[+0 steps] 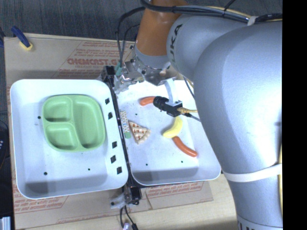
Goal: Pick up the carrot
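The carrot (146, 100), a short orange piece, lies in the back part of the right bin (158, 176). Its right end is hidden behind a black connector (165, 105) on the arm. My gripper (123, 75) hangs over the back left corner of that bin, near the divider between the bins, a little up and left of the carrot and apart from it. Nothing shows held in it.
A yellow banana (173, 128), an orange-red sausage-like piece (185, 147) and a wedge of pizza (138, 132) also lie in the right bin. The left bin (29, 176) holds a green divided plate (73, 122). The arm's bulk covers the right side.
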Motion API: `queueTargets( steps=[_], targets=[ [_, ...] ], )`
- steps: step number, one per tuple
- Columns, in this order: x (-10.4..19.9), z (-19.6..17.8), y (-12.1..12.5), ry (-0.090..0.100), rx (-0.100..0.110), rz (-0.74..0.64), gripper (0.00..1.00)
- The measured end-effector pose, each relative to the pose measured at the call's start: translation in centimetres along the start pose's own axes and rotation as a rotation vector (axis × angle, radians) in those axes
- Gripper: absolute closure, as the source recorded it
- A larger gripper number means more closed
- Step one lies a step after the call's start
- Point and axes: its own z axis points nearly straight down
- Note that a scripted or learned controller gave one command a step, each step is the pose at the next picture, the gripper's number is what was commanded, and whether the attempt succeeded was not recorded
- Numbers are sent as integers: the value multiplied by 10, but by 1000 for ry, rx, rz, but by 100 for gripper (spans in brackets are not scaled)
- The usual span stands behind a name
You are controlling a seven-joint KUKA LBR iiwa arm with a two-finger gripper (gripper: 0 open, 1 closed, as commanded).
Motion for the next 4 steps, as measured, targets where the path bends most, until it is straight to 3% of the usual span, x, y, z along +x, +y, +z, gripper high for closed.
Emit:
queueTargets(
  steps=[1, 2, 3, 4],
  targets=[
    [-10, 0, -35, -1, 2, -407, 100],
    [-26, 0, -71, -1, 1, -1055, 100],
    [-78, 88, -86, -10, -6, -1196, 100],
    [-78, 88, -86, -10, -6, -1196, 0]
  ],
)
